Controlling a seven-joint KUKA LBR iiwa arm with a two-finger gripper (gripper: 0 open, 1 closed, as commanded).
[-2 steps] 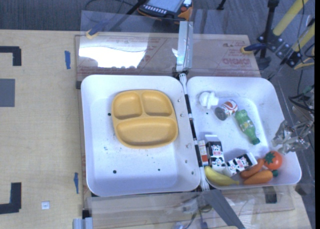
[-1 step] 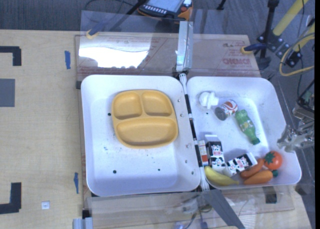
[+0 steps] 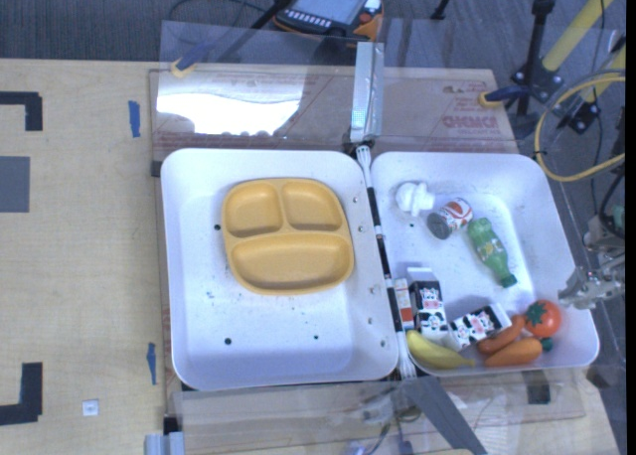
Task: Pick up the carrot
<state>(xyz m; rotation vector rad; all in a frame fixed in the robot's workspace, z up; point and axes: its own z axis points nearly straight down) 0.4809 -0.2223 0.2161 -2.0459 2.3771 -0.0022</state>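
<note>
The orange carrot (image 3: 515,348) lies in the near right corner of the right bin (image 3: 527,183). It rests against a red-orange tomato (image 3: 543,318) with a green top and next to a yellow banana (image 3: 437,352). My gripper (image 3: 593,287) is at the right rim of that bin, up and to the right of the carrot and apart from it. Little of it shows at the view's edge.
The right bin also holds a green bottle (image 3: 491,250), a red and white ball (image 3: 455,214), a white object (image 3: 411,197) and cow-patterned boxes (image 3: 475,324). A yellow divided plate (image 3: 287,234) sits in the left bin (image 3: 199,324).
</note>
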